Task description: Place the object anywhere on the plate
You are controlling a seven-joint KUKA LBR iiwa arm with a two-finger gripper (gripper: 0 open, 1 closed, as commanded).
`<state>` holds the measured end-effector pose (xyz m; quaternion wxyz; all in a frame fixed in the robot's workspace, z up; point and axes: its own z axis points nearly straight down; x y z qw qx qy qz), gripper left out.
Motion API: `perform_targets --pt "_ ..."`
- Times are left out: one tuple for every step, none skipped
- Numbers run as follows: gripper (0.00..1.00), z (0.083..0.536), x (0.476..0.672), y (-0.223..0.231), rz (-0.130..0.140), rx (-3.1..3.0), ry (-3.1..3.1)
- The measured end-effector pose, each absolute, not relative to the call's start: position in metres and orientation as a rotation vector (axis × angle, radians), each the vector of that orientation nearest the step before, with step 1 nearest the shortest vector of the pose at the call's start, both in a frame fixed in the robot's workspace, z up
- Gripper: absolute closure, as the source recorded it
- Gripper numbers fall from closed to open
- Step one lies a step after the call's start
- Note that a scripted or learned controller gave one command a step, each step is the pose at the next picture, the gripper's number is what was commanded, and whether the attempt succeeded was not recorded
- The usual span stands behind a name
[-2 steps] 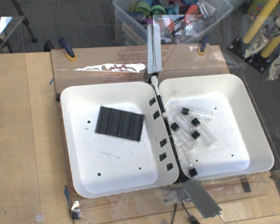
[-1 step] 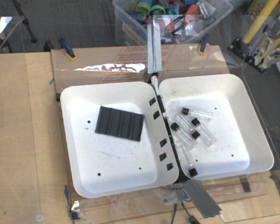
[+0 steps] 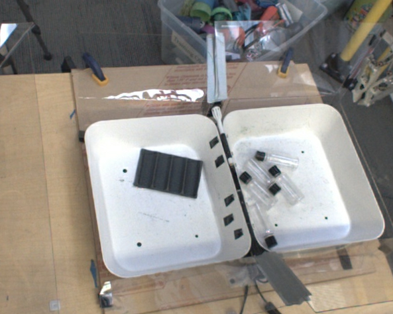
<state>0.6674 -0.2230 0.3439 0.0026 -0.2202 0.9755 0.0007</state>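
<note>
1. Writing: the cardboard sheet point(image 3: 178, 81) behind the bins carries faint reddish print, too blurred to read. No label can be made out on the plate or vials.
2. There are two white bins, the left bin point(image 3: 113, 211) and the right bin point(image 3: 337, 177), touching along their inner walls.
3. One plate point(image 3: 167, 173), a dark ribbed rectangle, lies flat and slightly turned in the far half of the left bin, apart from every wall.
4. The vials point(image 3: 271, 178) are clear with black caps, and five caps can be counted. Four lie in a loose cluster in the left half of the right bin, some touching or crossing. The fifth cap point(image 3: 269, 241) sits at the near rim by the divide.
5. Five small black squares point(image 3: 228, 219) run in a row down the left bin's inner wall.
6. Two clamps point(image 3: 97, 69) grip the cardboard's far edge, and a clear tub point(image 3: 241, 11) of coloured items stands behind it.
7. Open room: the left bin's floor is bare white in front of and left of the plate. The right bin's right half is bare too.
8. The tool's state cannot be told.
9. The bench point(image 3: 26, 196) is pale wood.
</note>
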Motion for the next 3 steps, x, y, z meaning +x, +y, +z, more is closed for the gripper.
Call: perform_targets --pt "1.00 0.395 0.645 -0.221 -0.003 -0.619 3.068" --pt "1.00 0.437 0.572 -0.217 -0.001 -0.953 2.988" --pt "1.00 0.436 0.505 -0.224 0.001 -1.426 2.796"
